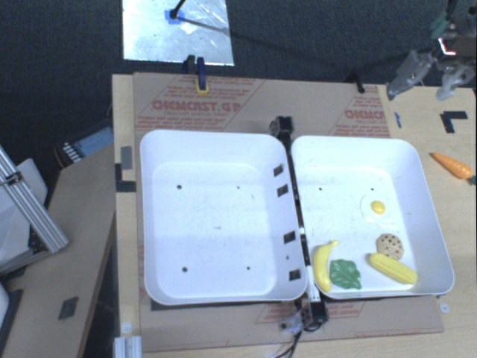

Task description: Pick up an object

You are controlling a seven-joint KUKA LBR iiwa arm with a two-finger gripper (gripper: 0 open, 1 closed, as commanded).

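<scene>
The right bin [350,151] holds several toy foods near its front. A fried egg [376,207] lies at the right, with a cookie [389,245] in front of it and a yellow corn cob [393,268] nearest the front wall. A banana [323,265] lies by the divider, touching a green leafy piece [345,274]. My gripper [425,80] hangs high at the far right, beyond the bin's back corner. Its two grey fingers [402,74] are spread apart with nothing between them.
The left bin [160,151] sits beside the right one. An orange carrot [452,164] lies on the bench outside the right bin's right wall. A shiny metal sheet [177,21] lies on the floor behind the bench, and a yellow clamp [200,77] grips the bench's back edge.
</scene>
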